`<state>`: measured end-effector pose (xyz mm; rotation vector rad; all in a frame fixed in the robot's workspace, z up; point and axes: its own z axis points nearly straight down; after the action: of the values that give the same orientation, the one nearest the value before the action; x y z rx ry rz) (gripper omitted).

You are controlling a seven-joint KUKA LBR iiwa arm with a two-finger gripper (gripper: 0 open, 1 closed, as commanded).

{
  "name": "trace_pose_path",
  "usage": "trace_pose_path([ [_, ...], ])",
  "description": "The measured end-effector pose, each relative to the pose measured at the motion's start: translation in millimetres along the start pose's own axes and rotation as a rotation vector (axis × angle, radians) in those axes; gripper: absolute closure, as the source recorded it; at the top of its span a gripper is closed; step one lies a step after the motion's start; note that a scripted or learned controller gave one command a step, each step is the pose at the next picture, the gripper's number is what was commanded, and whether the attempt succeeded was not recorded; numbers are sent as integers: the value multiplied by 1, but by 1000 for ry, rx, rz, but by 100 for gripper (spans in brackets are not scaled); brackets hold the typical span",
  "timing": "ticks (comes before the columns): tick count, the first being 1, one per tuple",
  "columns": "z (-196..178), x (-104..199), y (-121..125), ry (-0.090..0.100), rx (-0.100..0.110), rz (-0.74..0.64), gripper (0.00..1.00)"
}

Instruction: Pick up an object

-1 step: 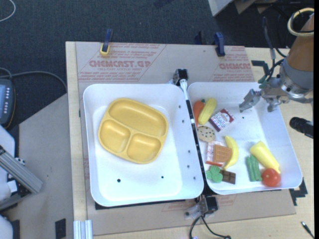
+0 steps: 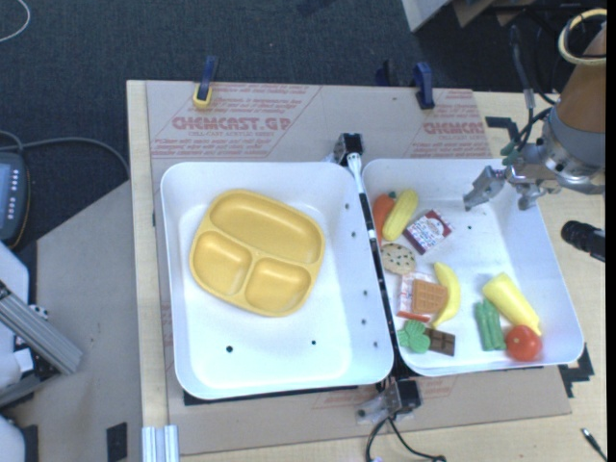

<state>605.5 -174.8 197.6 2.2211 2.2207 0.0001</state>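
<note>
Hovering over the far right corner of the right bin (image 2: 553, 248), with the gripper (image 2: 502, 189) high above the toys and nothing between its fingers — spread or pressed together, cannot tell at this size. Waiting below, clustered toward the divider and near edge: carrot (image 2: 384, 211) touching corn (image 2: 402, 211), red packet (image 2: 427, 231) just beside, cookie (image 2: 397, 259), wafer (image 2: 424, 298), banana (image 2: 448, 291), broccoli (image 2: 415, 335), chocolate (image 2: 442, 343), lemon-yellow piece (image 2: 510, 301), green pod (image 2: 490, 325), tomato (image 2: 524, 343). Sitting apart in the left bin (image 2: 183, 287), yellow tray (image 2: 256, 252) — probably a drop-off place. Judging the yellow piece or tomato easiest to reach from the right, being less crowded. Needing a descent first; risking a miss among touching items. Holding both bins steady on the surface (image 2: 154, 133), probably, by clamps (image 2: 204, 83) at the far edge.
</note>
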Motion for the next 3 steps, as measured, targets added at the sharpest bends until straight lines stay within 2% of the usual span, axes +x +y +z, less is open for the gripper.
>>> trace_pose_path([
  [1,59,-6,5,2,5,0,0],
  [2,109,-5,6,3,1,0,0],
  [3,93,-5,9,2,-11,-1,100],
])
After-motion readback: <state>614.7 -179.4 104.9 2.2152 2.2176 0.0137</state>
